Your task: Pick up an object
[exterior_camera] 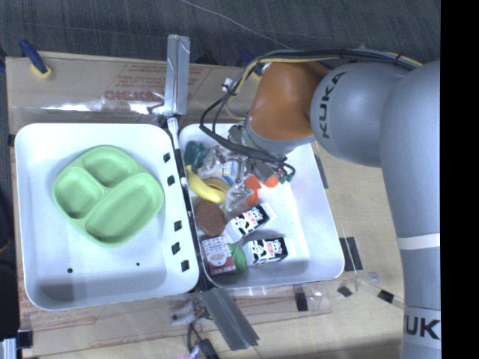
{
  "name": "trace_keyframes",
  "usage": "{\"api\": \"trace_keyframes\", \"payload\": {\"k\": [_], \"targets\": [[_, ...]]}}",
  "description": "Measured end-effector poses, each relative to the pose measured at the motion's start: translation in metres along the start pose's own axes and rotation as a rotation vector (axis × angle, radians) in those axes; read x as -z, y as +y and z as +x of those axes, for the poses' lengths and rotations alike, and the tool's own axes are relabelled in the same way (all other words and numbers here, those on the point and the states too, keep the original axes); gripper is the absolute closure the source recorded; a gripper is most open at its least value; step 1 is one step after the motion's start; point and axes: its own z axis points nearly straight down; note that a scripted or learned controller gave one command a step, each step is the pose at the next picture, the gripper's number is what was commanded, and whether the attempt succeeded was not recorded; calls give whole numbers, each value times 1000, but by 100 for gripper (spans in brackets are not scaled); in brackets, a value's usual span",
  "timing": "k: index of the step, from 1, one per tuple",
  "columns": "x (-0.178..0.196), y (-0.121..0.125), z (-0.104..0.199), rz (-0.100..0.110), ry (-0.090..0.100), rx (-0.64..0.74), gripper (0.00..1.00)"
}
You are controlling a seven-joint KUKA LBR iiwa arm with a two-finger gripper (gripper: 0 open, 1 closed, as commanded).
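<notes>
Now my pincer [238,179] hangs low in the right bin [314,223], over the clutter beside the banana [206,189]; wrist hides its state, so I cannot tell. Likely target: banana or the orange piece [253,193], both just beside it. Cow cartons [258,234] lie nearer the front. Green tray [108,193] sits apart, left bin [37,275].

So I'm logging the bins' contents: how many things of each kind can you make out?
Green divided plate: 1
Banana: 1
Cow-print cartons: 2
Brown round item: 1
Red-labelled packet: 1
Total: 6; others near the claw are too jumbled to tell.
</notes>
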Motion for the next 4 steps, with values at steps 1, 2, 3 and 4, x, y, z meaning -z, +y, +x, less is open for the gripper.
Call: {"api": "trace_keyframes", "payload": {"k": [1,2,3,4], "targets": [[12,-6,3,9,3,-4,100],[102,95,-10,-6,-6,1,100],[153,128,-14,-8,0,-198,100],[171,174,15,-9,6,-350,100]]}}
